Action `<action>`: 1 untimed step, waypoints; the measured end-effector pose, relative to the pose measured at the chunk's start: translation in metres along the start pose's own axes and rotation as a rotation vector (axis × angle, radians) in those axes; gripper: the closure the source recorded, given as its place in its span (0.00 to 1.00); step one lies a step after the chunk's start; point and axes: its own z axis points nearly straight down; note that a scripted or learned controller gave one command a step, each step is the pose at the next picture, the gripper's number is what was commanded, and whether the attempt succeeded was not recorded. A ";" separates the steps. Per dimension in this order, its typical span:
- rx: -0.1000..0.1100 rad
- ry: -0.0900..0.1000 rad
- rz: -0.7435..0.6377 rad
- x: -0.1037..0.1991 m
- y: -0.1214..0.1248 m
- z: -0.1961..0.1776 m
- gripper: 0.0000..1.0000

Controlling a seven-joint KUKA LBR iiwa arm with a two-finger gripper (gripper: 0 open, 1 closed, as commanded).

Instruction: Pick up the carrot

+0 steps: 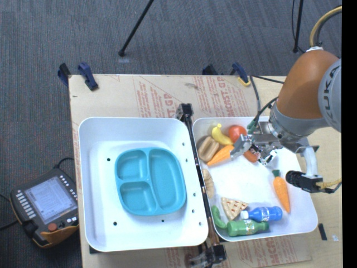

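Hovering over the upper part of the right bin [309, 219], the gripper [252, 147] is positioned among the toy food, close to an orange carrot-like piece [221, 156] lying beside the bread roll [207, 147] and banana [220, 134]. A second carrot [281, 191] with a green top is lying near the bin's right wall, apart from the jaws. Whether the jaws are spread or pressed together cannot be told. Nothing is visibly lifted, so the pick appears not yet done; closing on a carrot and raising it are judged to be remaining. The left bin [89, 149] is holding a blue tray [149, 180]
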 end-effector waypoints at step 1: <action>-0.001 -0.001 -0.093 -0.001 0.050 0.056 0.00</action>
